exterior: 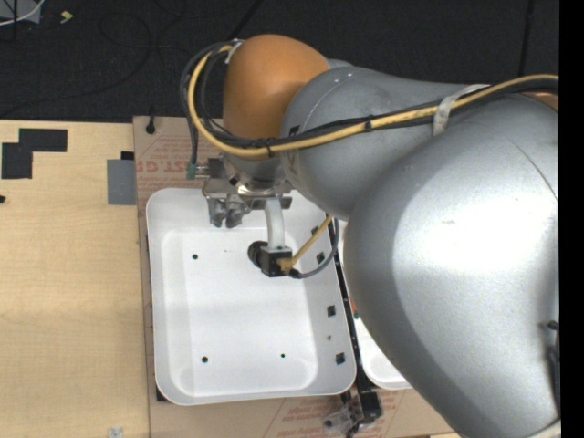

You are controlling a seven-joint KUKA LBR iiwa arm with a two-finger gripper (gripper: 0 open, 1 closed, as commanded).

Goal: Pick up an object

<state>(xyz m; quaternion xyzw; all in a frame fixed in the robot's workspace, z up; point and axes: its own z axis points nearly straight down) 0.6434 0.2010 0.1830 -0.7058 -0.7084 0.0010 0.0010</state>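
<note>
A robotics lab: grey arm (pixel 438 208) above white bins (pixel 237 345) on a plywood bench (pixel 64 290), cables (pixel 23 7) behind.

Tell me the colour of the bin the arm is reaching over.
The bin is plain white, shown best in the camera view.

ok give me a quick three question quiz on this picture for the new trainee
1. True or false: the two-finger gripper hangs over the near edge of the shallow white left bin.
2. Which bin does the grey arm with its orange band mostly cover? A: the left bin. B: the right bin. C: neither.
3. Fill in: the brown sheet with red print under the bins is made of ____.

Key: 1 false, it hangs by the far edge. 2 B. 3 cardboard.
</note>
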